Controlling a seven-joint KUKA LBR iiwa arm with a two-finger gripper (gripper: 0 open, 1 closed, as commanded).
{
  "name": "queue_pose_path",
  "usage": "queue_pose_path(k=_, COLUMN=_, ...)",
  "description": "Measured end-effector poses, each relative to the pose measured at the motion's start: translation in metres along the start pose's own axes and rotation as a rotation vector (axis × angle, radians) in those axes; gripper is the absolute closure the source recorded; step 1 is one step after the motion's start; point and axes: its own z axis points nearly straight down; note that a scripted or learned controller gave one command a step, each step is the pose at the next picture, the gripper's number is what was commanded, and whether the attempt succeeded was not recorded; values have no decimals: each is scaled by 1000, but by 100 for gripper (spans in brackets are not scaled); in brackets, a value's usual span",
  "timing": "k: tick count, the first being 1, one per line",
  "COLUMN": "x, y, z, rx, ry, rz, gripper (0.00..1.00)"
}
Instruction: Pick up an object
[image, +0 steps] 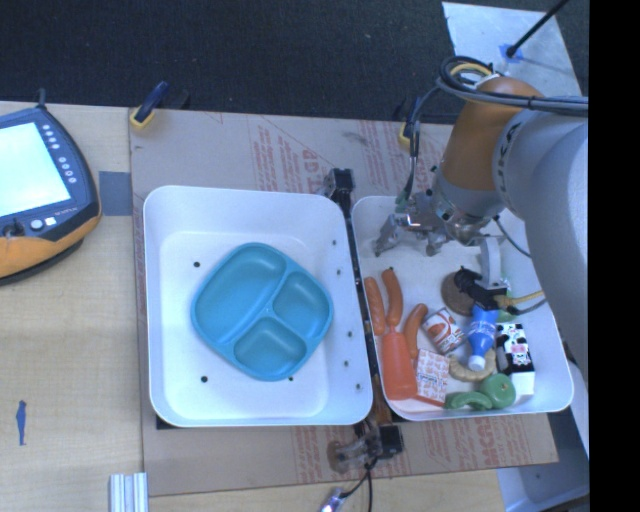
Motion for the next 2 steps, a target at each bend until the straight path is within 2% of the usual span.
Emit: queue_pose_path(k=2, x=0, y=0, z=0, rx=0, ry=0, rz=0, gripper=0)
